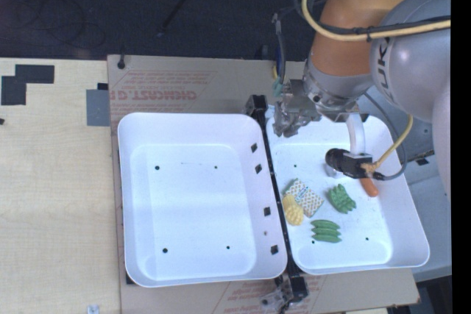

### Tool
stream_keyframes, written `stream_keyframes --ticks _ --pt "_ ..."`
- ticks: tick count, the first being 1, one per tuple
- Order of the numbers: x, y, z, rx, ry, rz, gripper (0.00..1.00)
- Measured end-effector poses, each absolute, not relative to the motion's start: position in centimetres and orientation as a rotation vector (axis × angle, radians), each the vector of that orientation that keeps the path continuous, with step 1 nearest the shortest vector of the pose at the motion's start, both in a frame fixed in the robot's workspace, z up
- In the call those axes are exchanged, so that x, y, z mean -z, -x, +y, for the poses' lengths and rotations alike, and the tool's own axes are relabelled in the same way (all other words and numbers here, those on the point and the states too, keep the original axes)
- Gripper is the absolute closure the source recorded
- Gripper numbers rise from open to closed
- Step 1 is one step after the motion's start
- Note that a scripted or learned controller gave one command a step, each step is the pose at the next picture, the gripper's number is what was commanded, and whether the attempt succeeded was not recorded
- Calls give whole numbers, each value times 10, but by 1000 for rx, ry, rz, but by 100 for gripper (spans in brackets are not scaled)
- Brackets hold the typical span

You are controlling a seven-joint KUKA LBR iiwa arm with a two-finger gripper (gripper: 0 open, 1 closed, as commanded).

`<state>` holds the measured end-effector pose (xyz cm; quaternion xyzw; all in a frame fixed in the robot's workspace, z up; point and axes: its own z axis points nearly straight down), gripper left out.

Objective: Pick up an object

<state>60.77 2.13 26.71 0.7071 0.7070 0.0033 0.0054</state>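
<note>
The right bin (401, 232) holds several small items: a yellow corn-like piece (294, 212), a checked white packet (306, 197) lying against it, a green leafy piece (341, 198), a green pod-like piece (325, 231) and a small orange piece (369, 187) near the right wall. My gripper (287, 123) hangs over the far left corner of that bin, close to the divider between the two bins. It is well apart from all the items, which lie nearer the camera. Nothing shows in its grasp.
The left bin (132, 195) stands beside the right one, and black clips (266, 211) join the two along the middle. Both bins rest on a cardboard sheet (184, 81). The grey and orange arm (368, 33) looms over the right bin's far side.
</note>
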Motion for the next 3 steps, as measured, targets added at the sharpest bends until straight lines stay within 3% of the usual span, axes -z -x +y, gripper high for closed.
stream_keyframes --ticks 1,2,3 --pt "-258 -551 -12 9 -2229 2220 100" --pt "-400 -495 62 -20 -2208 2229 100" --pt "-401 -495 59 7 -2217 2229 100"
